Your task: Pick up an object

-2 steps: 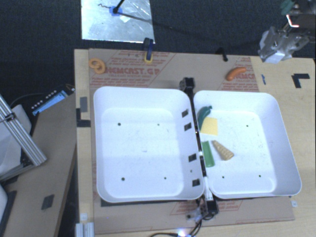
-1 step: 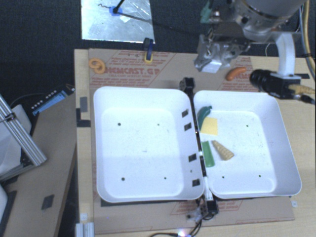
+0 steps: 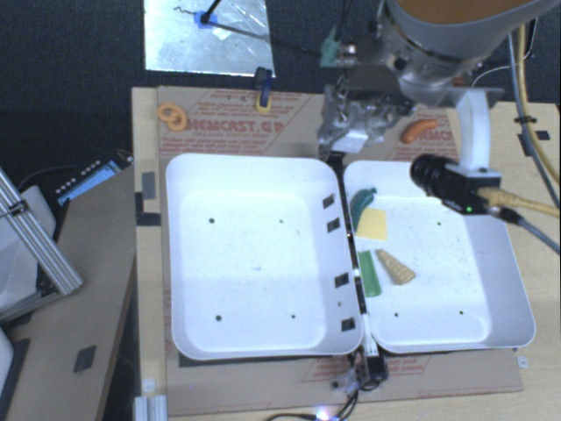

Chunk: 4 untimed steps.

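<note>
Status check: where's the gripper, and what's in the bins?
Gripper above the far rim between the bins, holding nothing visible. Right bin: yellow block, green pieces, tan cone, all near its left wall. No obstruction seen.

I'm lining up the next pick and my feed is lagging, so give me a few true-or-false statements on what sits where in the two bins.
1. The yellow slice lies in the right bin. True.
2. The tan cone lies in the left bin. False: it is in the right bin, just below the yellow slice.
3. A green piece lies along the right bin's left wall, beside the tan cone. True.
4. The orange ring sits inside the left bin. False: it rests on the board beyond that bin's far left corner.
5. The gripper is down among the items in the right bin. False: it is over the far edge, near where the two bins meet.
</note>
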{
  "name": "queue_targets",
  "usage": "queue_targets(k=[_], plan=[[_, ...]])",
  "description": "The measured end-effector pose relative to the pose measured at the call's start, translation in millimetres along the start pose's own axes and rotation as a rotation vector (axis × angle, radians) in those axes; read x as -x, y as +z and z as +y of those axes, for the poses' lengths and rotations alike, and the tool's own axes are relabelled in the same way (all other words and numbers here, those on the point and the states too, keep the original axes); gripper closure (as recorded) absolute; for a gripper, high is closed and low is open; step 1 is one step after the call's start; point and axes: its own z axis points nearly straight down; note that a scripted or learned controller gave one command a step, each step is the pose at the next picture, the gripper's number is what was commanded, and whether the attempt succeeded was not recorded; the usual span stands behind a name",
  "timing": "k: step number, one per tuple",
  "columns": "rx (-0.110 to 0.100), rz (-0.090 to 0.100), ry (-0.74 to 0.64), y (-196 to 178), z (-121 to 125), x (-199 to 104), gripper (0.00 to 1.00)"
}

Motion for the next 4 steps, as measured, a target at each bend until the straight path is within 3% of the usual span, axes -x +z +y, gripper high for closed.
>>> queue_targets(k=[1, 4], plan=[[0.002, -0.006, 0.026, -1, -13, 196, 1.0], [0.0, -0.001, 0.003, 0, -15, 77, 1.0]])
